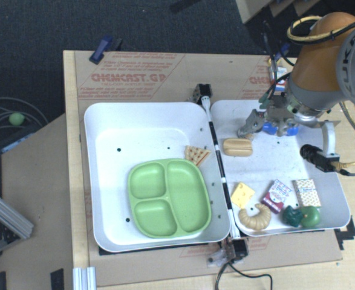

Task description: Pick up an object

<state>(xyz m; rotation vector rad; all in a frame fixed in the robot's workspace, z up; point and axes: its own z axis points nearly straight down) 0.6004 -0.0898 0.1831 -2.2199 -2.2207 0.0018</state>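
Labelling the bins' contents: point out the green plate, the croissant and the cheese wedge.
green plate (167,197), camera view, on the ridge where its compartments meet
croissant (255,217), camera view, middle of its curved body
cheese wedge (243,195), camera view, centre of its yellow face

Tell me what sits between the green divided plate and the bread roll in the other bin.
In the camera view, the waffle piece and the bins' adjoining rims lie between the green plate and the bread roll.
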